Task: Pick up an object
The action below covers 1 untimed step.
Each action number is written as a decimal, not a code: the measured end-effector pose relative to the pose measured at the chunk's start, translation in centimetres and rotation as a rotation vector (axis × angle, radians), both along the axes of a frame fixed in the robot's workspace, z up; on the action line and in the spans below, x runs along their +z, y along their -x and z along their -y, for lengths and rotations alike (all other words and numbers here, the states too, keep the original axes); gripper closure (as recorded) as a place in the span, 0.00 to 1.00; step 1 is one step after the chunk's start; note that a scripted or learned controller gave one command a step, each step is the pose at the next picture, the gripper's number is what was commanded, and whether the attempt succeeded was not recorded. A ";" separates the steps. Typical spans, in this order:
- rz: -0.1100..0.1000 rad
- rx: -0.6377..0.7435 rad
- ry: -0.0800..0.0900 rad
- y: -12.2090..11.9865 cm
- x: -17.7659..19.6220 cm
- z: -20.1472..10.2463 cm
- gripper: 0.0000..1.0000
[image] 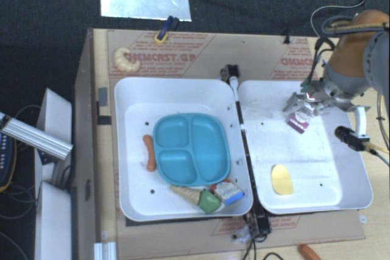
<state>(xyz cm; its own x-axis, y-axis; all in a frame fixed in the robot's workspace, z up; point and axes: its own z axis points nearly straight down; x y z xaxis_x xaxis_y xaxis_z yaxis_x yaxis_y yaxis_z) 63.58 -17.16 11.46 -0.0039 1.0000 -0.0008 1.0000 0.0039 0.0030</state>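
Note:
My gripper [300,108] hangs over the upper middle of the right bin [350,192], coming in from the right on the grey arm with its orange band [356,45]. A small purple object [298,125] with a pale top lies directly below the gripper's tip, touching or nearly touching it; I cannot make out whether it is gripped. A flat yellow piece [281,179] lies on the right bin's floor nearer the front, well apart from the gripper.
The left bin [131,131] holds a blue divided plate [191,149], an orange sausage [149,152] to its left, and a cone [186,193], a green piece [209,202] and a blue-white packet [230,192] at the front. A black part [348,137] juts over the right bin's right side.

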 end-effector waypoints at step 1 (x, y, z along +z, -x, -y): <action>0.004 0.002 0.001 -0.1 1.1 0.0 1.00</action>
